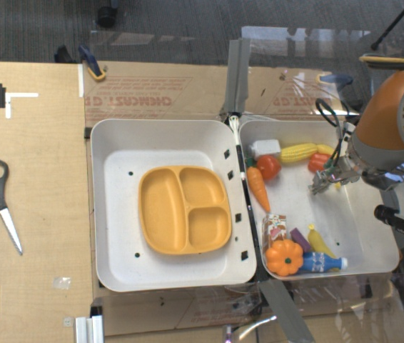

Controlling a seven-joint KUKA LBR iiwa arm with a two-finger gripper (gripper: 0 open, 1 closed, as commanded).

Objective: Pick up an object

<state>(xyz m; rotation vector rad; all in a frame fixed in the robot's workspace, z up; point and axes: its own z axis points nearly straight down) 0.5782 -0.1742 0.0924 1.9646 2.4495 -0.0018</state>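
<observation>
Arm: we saw the grey arm (pixel 395 120) with its orange band reach in from the right over the far right part of the right bin.
Hand: the hand (pixel 325 182) hung low over the right bin (pixel 362 224), just near of the corn and the small red-orange piece; we could not tell whether it was released or clenched, and we saw nothing between its tips.
Right bin, far end: a white block (pixel 265 148) lay by the left wall, with a yellow corn cob (pixel 298 152) to its right and a small red-orange piece (pixel 318 161) at the cob's right end.
Right bin, left side: a red tomato (pixel 268 167) sat just near of the white block, and an orange carrot (pixel 258 188) lay slanted along the left wall, touching the tomato.
Right bin, near end: a small printed packet (pixel 275 229) lay above an orange pumpkin (pixel 284 257); a purple piece (pixel 302 240), a yellow banana (pixel 319 241) and a blue-and-white bottle (pixel 322 264) crowded to the pumpkin's right.
Left bin: the left bin (pixel 109 213) held a yellow divided plate (pixel 185 209) with three compartments, lying flat near its middle.
Table: on the table (pixel 38 191), well to the left of both bins, we saw grey-handled scissors (pixel 1 199).
</observation>
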